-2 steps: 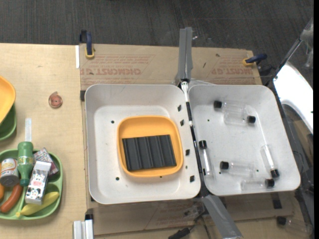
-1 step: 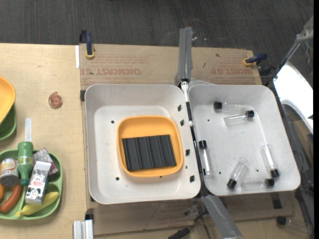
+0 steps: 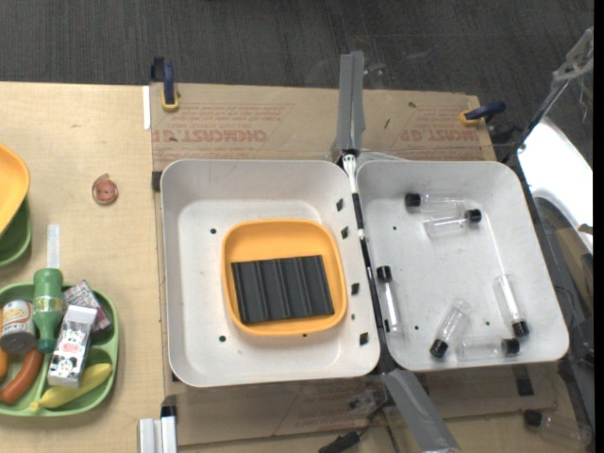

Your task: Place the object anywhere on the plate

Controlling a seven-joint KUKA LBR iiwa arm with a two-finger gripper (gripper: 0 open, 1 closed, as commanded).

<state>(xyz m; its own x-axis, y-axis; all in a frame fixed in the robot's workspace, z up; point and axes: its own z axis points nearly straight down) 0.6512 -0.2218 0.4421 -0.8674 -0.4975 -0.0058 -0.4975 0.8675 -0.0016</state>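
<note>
Dark ribbed block (image 3: 281, 289), the task's object, lay flat at the middle of the orange plate (image 3: 283, 236), its ribs running away from the camera. The plate sat inside the left white bin (image 3: 189, 253). The right white bin (image 3: 425, 281) held several clear tubes with black caps (image 3: 508, 300), scattered. On the bench (image 3: 75, 140) at far left stood a green tray of toy food (image 3: 99, 385). Whether the gripper was released or clenched could not be told.
</note>
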